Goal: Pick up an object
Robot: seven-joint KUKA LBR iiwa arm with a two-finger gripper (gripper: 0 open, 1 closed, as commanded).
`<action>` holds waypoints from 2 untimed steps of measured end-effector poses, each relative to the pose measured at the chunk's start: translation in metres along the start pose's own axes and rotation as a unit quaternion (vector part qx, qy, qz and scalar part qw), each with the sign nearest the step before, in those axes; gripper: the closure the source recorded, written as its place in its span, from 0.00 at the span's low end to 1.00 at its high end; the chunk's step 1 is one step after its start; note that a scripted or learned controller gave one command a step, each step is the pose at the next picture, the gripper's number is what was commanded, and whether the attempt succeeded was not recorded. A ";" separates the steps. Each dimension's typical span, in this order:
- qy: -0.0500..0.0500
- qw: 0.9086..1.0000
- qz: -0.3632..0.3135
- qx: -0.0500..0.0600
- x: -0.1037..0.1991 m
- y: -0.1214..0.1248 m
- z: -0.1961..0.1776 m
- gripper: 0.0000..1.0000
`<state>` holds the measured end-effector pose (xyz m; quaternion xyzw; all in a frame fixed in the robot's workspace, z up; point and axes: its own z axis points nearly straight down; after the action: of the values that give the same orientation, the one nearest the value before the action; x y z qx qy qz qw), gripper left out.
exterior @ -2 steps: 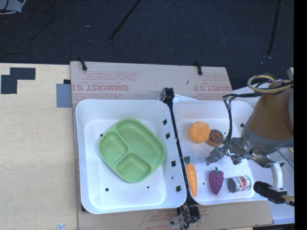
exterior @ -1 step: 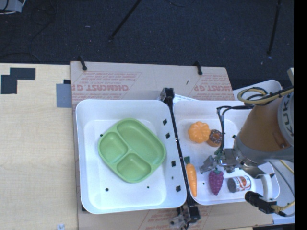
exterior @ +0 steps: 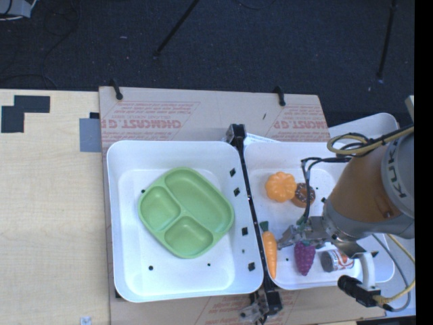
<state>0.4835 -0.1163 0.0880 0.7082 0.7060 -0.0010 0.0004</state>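
The gripper (exterior: 295,235) hovers low between the orange plastic carrot (exterior: 270,252) and purple grape bunch (exterior: 304,257). Whether it is apart or together, I cannot tell. Reaching stage; next, settle on one toy.

Light wood desk (exterior: 47,202), seen from above at a slant, bearing a brown printed cardboard sheet (exterior: 203,117) on which two shallow white bins rest side by side, their inner rims touching along a black divider strip (exterior: 247,208). The left bin (exterior: 128,249) holds a green three-compartment plate (exterior: 186,212); the right bin (exterior: 284,158) holds an orange pumpkin-like toy (exterior: 280,187), a carrot (exterior: 270,252) lying just beside the divider, and a purple grape cluster (exterior: 304,257) near the carrot. Dark rectangular marks (exterior: 27,110) lie flat on the desk's far left portion, well apart from the bins.
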 end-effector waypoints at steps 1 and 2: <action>0.001 1.000 0.003 0.000 0.000 0.001 -0.011 1.00; 0.001 1.000 -0.002 -0.001 -0.001 0.002 -0.074 1.00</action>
<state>0.4854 -0.1167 0.1616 0.7068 0.7074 0.0004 0.0004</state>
